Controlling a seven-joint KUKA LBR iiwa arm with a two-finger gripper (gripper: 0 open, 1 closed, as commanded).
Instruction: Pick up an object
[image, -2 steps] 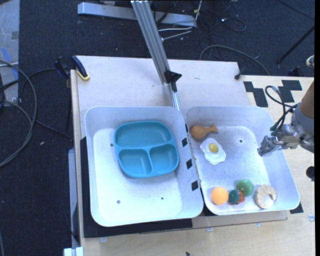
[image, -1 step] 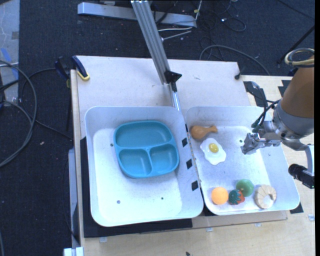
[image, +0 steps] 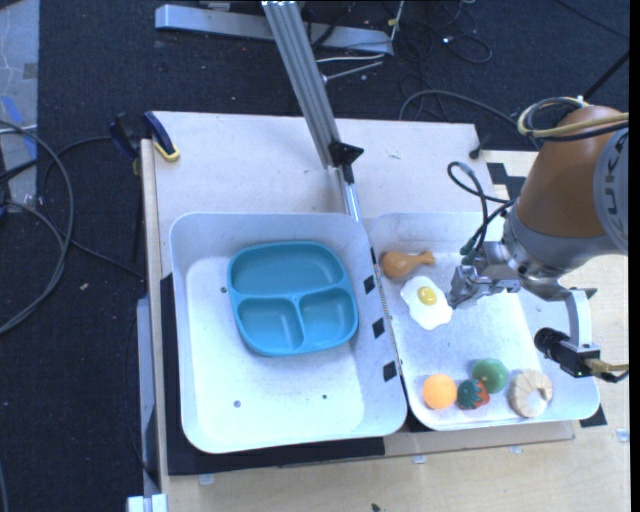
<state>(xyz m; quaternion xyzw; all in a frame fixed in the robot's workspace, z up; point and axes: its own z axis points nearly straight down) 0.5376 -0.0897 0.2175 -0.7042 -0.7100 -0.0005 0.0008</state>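
Just right of a toy fried egg (image: 427, 303) lying flat in the right bin (image: 560, 400), the gripper (image: 462, 287) hovers, jaws too blurred to tell; the egg looks light, stiff, thin, best pinched across its edge.

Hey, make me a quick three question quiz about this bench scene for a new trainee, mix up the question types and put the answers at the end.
1. True or false: the blue divided plate lies in the same bin as the fried egg.
2. Multiple choice: which item lies closest to the gripper? A) orange ball B) fried egg C) blue divided plate
3. Fill in: the chicken drumstick lies in the ____ bin, as the camera sees it.

Key
1. False; the plate is in the left bin, the egg in the right bin.
2. B
3. right
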